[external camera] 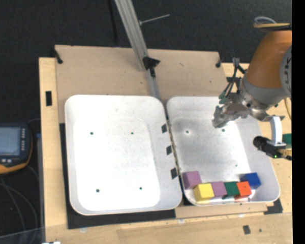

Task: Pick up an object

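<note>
Looking down at a slant on a light wooden bench and seeing two shallow white plastic bins lying side by side on it, the left white bin and the right white bin, almost touching along their inner edges. Noticing three small black clips sitting along that shared edge.

Finding the grey two-finger gripper hanging over the upper right part of the right white bin, at the end of the grey arm with the orange band, reaching in from the right edge of the frame. Not being able to tell whether spread or pressed together, because of the blur and the dark metal there. Seeing nothing held at its tip.

Finding the things to pick up all crowding along the lower edge of the right white bin, well apart from the gripper:
- a purple cube, standing at the left end, a little higher in the frame;
- a yellow cube, just below and right of it, touching it;
- a pale mauve block, pressing against the yellow cube;
- a green block, partly hidden;
- an orange-red block, just beside the green one;
- a blue cube, at the right end.

Seeing also a long grey metal rail running from the top of the frame down to between the bins, and a handheld screen unit with orange casing lying at the left edge, off the bench.
</note>
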`<state>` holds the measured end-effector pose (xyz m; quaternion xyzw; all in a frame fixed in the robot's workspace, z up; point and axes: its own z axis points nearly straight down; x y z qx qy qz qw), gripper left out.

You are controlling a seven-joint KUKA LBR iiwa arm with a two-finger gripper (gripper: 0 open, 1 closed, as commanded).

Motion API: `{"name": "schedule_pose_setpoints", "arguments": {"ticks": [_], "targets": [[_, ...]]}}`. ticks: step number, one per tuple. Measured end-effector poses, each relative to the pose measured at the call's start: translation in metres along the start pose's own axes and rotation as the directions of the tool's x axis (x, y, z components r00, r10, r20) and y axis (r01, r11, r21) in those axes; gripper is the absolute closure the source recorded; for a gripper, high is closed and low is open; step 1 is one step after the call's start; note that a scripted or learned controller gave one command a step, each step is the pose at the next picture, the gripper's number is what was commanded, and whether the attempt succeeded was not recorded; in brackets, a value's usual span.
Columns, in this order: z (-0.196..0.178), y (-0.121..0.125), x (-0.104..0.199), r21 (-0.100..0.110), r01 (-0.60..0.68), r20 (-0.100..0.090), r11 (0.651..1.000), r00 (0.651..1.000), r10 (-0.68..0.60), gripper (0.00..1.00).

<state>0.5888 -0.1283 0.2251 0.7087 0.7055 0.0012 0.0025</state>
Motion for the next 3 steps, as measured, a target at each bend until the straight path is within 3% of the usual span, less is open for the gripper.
{"name": "schedule_pose_setpoints", "arguments": {"ticks": [1,2,3], "targets": [[0.030,-0.017,0.069,0.008,0.012,-0.004,1.000,1.000,-0.012,1.00],[-0.060,-0.014,0.142,-0.005,0.015,-0.004,1.000,1.000,-0.015,1.00],[-0.082,-0.027,0.213,0.001,0.015,-0.005,1.000,1.000,-0.015,1.00]]}}
